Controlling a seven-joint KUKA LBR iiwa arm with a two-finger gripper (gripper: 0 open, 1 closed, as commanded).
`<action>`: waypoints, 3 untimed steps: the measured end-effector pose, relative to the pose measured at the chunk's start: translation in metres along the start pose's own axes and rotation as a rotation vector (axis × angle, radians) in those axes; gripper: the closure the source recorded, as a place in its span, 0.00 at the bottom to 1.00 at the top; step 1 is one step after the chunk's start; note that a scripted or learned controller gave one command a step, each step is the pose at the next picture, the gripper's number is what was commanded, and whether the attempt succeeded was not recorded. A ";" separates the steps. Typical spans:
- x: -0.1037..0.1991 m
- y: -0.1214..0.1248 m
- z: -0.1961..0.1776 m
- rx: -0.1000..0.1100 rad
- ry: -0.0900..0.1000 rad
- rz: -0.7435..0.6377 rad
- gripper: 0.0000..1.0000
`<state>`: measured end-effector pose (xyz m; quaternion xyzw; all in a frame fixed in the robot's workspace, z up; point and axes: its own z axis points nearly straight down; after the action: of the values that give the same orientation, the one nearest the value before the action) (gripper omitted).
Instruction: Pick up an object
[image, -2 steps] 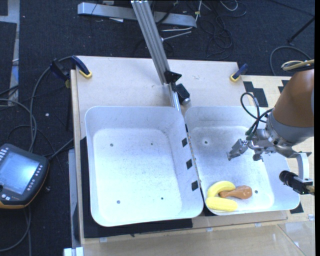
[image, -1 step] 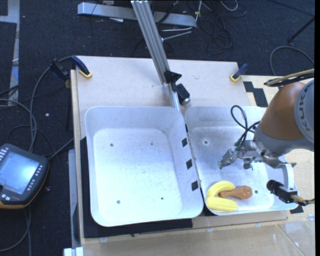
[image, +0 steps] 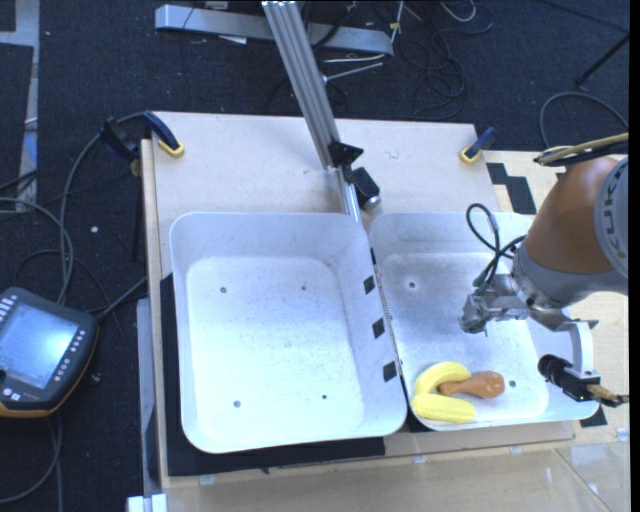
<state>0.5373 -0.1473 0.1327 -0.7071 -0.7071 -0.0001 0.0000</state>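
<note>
Arm bent low, hand (image: 474, 322) pointing down

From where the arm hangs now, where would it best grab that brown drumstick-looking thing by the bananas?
Probably the brown drumstick's fat end, from straight above. That end points away from the yellow bananas, which crowd its narrow end, and the right bin's near wall sits close below. The gripper hangs above and slightly left.

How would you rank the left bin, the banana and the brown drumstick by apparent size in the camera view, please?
1. Left bin
2. Banana
3. Drumstick, only slightly smaller than the banana, so that ranking is unsure.
</note>
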 end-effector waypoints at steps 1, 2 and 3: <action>0.004 -0.002 -0.043 -0.003 -0.001 -0.001 1.00; 0.004 -0.001 -0.080 -0.003 -0.001 0.000 1.00; 0.052 -0.015 -0.082 0.000 0.001 -0.004 1.00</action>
<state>0.5226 -0.0949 0.2145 -0.7057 -0.7085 -0.0003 0.0005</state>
